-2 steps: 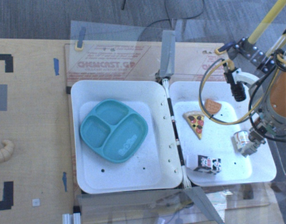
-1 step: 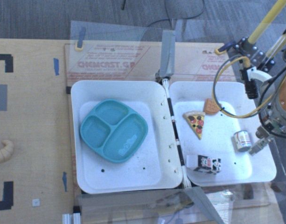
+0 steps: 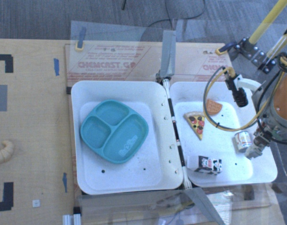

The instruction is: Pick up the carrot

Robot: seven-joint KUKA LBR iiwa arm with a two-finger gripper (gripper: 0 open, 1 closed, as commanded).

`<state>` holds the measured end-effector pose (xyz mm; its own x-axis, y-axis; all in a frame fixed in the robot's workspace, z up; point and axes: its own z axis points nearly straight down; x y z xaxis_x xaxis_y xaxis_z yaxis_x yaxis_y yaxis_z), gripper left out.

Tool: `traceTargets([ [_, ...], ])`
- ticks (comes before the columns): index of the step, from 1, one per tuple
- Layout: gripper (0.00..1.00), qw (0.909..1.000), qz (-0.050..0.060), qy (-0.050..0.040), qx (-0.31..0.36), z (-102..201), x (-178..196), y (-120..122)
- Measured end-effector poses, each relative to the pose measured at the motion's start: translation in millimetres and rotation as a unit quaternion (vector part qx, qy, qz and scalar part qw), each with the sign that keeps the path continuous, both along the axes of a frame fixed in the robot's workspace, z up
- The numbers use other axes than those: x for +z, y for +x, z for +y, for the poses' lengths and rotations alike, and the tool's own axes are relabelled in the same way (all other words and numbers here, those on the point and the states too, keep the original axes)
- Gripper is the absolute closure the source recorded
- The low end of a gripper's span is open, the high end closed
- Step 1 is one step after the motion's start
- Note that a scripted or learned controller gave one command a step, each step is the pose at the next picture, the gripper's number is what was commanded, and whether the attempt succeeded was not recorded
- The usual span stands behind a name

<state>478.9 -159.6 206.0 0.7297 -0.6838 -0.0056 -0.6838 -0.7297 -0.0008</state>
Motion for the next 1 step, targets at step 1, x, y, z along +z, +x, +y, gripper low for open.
traceTargets([
  [1, 1.00, 0.9883, -0.003, 0.0002, 0.153, -33.4, 15.9, 7.1],
])
